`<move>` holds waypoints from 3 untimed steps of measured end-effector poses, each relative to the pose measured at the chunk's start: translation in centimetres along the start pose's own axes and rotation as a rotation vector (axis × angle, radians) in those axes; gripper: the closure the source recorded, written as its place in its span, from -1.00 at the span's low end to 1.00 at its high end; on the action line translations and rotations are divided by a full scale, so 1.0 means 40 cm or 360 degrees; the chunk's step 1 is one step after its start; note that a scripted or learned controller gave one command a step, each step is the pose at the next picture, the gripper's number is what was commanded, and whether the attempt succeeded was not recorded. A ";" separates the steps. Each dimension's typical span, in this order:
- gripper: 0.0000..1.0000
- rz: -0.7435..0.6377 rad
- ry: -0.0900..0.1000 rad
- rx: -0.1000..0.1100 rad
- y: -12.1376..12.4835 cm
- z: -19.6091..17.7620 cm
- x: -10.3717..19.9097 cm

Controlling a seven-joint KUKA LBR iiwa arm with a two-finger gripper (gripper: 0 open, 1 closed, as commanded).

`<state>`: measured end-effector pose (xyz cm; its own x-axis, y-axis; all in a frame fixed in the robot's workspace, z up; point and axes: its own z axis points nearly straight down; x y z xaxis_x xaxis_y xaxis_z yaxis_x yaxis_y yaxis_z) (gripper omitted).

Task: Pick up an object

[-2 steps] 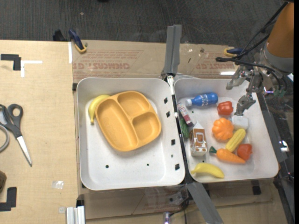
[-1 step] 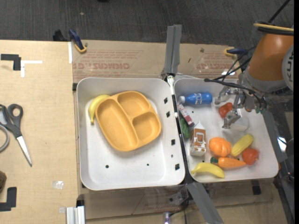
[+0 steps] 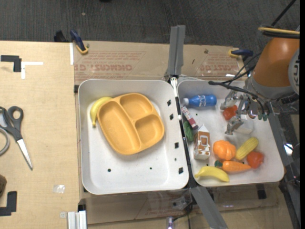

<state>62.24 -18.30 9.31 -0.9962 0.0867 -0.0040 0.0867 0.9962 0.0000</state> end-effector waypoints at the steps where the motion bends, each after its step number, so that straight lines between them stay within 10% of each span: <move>1: -1.00 0.0184 0.0001 0.0000 0.024 0.000 0.020; 2: 1.00 0.0179 -0.0008 0.0003 0.025 -0.027 0.015; 3: 1.00 0.0225 -0.0003 0.0000 0.117 -0.261 0.024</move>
<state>61.63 -13.53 19.74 -0.9741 0.2260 -0.0055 0.2260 0.9741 0.0007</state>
